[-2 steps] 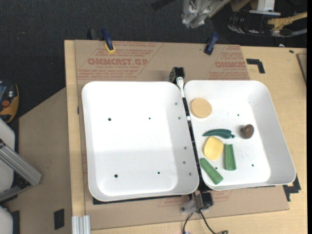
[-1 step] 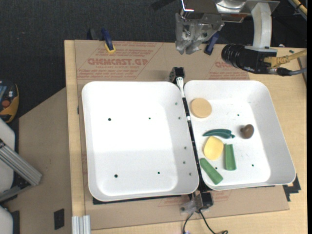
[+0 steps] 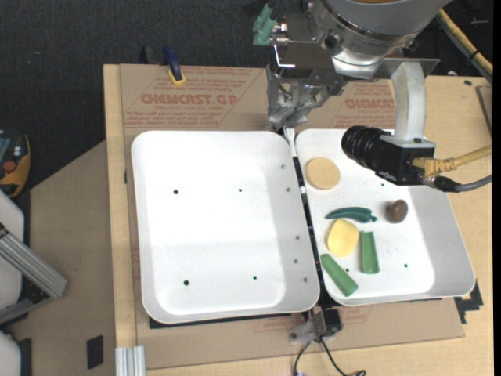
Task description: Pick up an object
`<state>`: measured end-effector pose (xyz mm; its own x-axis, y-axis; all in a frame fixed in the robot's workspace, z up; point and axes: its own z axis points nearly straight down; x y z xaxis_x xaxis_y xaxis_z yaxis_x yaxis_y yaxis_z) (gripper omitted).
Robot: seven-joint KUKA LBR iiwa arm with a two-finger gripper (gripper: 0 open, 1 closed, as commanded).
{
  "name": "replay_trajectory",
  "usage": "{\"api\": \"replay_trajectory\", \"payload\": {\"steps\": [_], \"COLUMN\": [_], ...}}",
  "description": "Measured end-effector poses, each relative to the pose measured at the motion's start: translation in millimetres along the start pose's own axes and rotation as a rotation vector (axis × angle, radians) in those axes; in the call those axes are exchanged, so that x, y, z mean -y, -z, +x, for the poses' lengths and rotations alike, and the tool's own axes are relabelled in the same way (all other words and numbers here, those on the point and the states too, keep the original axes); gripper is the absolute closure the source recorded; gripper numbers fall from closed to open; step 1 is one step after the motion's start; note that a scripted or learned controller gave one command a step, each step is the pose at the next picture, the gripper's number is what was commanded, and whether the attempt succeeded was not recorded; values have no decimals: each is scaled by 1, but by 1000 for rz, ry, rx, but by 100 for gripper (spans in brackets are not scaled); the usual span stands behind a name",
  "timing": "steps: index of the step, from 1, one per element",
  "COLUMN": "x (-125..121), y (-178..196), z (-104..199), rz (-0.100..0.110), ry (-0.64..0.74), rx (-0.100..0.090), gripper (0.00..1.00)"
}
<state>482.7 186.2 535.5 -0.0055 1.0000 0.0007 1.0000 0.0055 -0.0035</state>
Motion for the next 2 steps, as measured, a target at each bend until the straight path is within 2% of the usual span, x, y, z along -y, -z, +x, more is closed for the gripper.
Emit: {"api": "replay_trajectory", "payload": {"steps": [1,2], "x": [4,3], "y": [-42,1], "z": [37,38], "rz": [3,-7], "ry": [-1,-5], "rx": [3,-1], "gripper": [100,100]}}
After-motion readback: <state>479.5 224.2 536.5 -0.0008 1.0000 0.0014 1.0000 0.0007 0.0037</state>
